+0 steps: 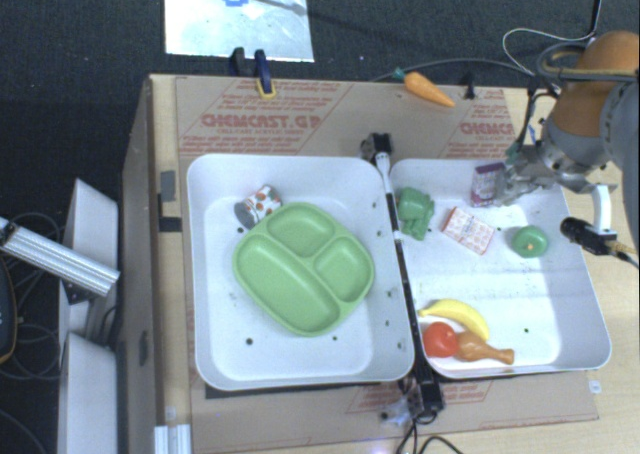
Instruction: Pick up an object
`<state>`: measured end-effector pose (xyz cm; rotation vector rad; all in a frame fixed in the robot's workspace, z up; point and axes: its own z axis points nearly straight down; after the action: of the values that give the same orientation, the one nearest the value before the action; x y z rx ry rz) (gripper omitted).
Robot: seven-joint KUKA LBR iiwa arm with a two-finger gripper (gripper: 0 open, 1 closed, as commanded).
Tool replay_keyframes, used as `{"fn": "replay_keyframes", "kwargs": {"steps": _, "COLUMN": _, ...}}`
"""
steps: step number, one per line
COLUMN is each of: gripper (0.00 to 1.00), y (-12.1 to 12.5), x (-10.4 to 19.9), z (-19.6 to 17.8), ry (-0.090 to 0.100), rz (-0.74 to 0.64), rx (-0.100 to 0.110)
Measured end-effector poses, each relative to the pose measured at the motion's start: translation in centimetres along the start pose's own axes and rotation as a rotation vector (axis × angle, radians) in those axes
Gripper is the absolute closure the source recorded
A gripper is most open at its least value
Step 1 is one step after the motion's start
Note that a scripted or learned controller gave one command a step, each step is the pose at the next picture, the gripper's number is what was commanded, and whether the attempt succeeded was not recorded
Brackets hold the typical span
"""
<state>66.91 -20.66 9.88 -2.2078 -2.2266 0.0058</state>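
Gripper (503, 185) is where we are looking first: it is hanging at the far edge of the right bin (580, 292), toward one o'clock from that bin's middle, right against a small purple-and-white container (487, 182). We are unable to tell whether it is gripping that container or merely touching it, since the wrist is covering the contact. We are judging the container light, fairly stiff and probably smooth-sided, so squeezing across its narrow body looks best. Other candidates are lying close: a red-and-white packet (468, 230) at seven o'clock from the gripper, a green round piece (529, 240) at five o'clock, and a green lump (414, 212) by the divider. A banana (458, 315) is resting near the front wall.
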Motion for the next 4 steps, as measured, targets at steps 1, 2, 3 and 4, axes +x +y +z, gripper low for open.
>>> {"fn": "replay_keyframes", "kwargs": {"steps": 1, "gripper": 0.00, "y": 0.0, "x": 0.0, "z": 0.0, "ry": -0.001, "rz": 0.000, "rx": -0.001}}
{"fn": "replay_keyframes", "kwargs": {"steps": 2, "gripper": 0.00, "y": 0.0, "x": -0.1, "z": 1.0, "ry": -0.002, "rz": 0.003, "rx": -0.001}}
{"fn": "replay_keyframes", "kwargs": {"steps": 3, "gripper": 0.00, "y": -0.1, "x": -0.1, "z": 1.2, "ry": -0.002, "rz": 0.003, "rx": 0.000}}
{"fn": "replay_keyframes", "kwargs": {"steps": 4, "gripper": 0.00, "y": -0.1, "x": -0.1, "z": 1.2, "ry": -0.002, "rz": 0.003, "rx": 0.000}}
